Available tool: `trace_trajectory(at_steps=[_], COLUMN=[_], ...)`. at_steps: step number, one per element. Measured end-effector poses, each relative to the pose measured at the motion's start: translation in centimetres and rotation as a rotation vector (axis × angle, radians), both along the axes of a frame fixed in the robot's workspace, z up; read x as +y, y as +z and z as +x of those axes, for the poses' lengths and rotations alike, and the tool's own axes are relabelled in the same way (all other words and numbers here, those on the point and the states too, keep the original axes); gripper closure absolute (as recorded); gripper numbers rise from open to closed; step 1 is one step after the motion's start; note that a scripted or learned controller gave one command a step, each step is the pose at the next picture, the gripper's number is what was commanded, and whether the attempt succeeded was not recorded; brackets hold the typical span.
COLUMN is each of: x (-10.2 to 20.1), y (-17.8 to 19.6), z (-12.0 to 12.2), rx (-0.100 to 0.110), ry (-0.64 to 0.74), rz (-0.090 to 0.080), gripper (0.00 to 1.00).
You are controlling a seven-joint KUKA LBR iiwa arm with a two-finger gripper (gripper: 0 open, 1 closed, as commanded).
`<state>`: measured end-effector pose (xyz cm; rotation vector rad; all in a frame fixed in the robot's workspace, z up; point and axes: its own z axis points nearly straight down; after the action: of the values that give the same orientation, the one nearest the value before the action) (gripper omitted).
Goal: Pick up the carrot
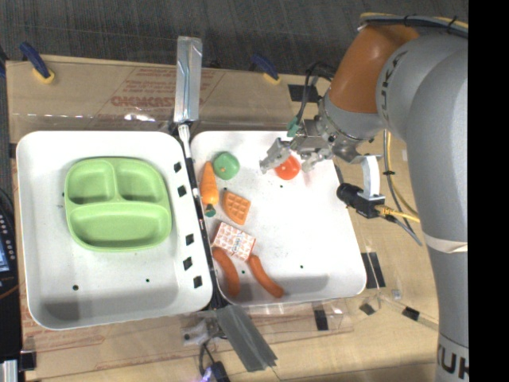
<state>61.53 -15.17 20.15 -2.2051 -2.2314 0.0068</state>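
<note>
carrot lies well left of pincer, apart.

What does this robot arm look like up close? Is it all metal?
The arm has smooth, rounded grey casings with an orange band above the wrist. Thin cables run along the wrist, and a small black part sticks out beside it. The hand is a compact cluster of pale metal parts.

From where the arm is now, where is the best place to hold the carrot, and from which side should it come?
Grip the carrot across its thick orange middle, coming from above. It lies flat, lengthwise beside the bin's left wall, green end nearest the camera, so the fingers should probably close across its width.
</note>
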Motion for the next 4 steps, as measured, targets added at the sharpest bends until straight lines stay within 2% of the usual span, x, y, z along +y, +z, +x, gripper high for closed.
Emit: trace_trajectory(at_steps=[1, 2, 3, 4], x=[2.6, 9.7, 12.2, 8.6], y=[-3.1, -1.3, -1.3, 1.7], z=[-1.5, -1.4, -1.7, -3.8], rx=[0.003, 0.003, 0.003, -0.003], ry=[-0.258, -0.03, 0.298, 0.286], rz=[-0.001, 0.0, 0.002, 0.0], gripper=[0.0, 0.0, 0.0, 0.0])
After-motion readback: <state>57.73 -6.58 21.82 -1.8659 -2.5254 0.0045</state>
